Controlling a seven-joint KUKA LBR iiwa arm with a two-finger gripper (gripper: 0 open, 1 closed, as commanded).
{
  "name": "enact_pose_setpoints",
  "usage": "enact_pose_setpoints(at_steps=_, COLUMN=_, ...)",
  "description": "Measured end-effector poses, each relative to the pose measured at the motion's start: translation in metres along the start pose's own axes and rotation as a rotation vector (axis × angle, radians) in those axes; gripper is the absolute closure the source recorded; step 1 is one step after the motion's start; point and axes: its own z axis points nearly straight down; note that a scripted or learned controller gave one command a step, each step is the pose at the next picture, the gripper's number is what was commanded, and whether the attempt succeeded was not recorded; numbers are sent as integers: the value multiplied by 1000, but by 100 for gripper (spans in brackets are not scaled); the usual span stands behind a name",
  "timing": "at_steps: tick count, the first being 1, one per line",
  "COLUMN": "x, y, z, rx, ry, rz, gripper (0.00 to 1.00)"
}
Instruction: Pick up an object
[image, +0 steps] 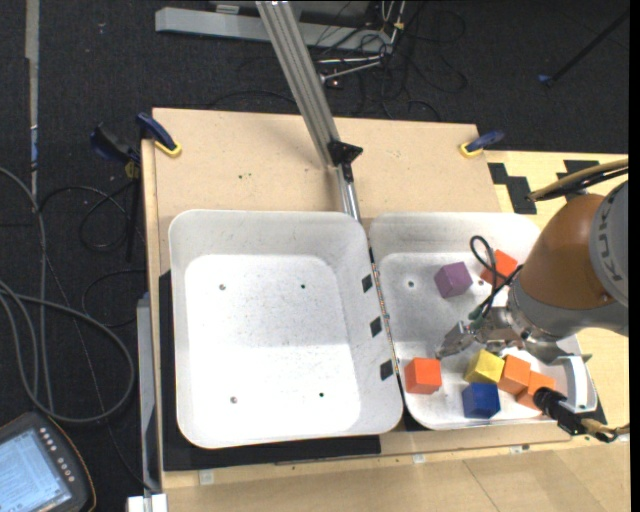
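The right bin (412, 262) holds several small blocks. A purple cube (452, 279) lies near its middle. An orange cube (423, 375) rests by the front left corner, a blue cube (481, 400) sits at the front, a yellow block (486, 367) lies just behind it, and an orange block (517, 373) is beside the yellow one. A red-orange block (500, 267) peeks out next to the arm. My gripper (462, 338) hangs low over the bin, just left of the yellow block, with its metal fingers (450, 343) pointing left. Nothing shows between them.
The left bin (265, 325) lies beside the right one, divided by a shared rim with black clips (380, 325). A slanted metal pole (305, 85) crosses the back of the bench. The arm's grey and orange body (575, 270) covers the right bin's right side.
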Motion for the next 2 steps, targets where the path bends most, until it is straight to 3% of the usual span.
enact_pose_setpoints(at_steps=1, x=-1, y=2, z=-14, rx=-8, ry=-3, rz=-1, gripper=100)
enact_pose_setpoints(at_steps=2, x=-10, y=-1, z=-70, rx=-14, ry=-5, rz=0, gripper=100)
